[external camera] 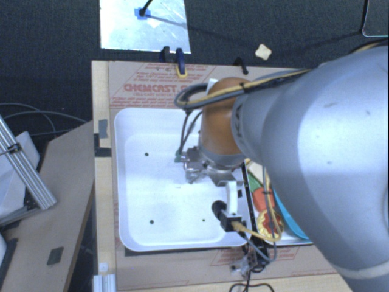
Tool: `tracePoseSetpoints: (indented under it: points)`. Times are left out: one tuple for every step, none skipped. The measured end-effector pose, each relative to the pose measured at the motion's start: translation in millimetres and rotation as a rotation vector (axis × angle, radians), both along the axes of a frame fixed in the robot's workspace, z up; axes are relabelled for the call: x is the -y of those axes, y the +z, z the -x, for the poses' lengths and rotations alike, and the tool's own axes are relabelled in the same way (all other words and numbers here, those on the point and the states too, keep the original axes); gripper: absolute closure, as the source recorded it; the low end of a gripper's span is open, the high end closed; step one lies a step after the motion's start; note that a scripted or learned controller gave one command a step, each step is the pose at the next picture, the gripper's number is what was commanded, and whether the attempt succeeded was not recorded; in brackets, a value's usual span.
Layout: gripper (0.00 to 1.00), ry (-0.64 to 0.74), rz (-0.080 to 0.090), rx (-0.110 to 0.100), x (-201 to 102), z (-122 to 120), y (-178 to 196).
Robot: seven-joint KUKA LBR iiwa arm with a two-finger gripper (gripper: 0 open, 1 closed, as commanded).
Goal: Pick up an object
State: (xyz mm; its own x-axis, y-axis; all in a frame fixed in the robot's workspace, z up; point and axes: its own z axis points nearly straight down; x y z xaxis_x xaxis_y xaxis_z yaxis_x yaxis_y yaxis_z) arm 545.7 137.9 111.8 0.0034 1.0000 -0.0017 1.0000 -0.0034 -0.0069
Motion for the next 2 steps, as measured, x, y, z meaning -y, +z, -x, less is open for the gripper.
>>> tracePoseSetpoints:
  points:
    - [1.00,0.010,-0.006,0.021,-34.3,-42.3,120.1]
    - [1.00,0.012,-0.003,0.009,-32.2,-39.8,123.2]
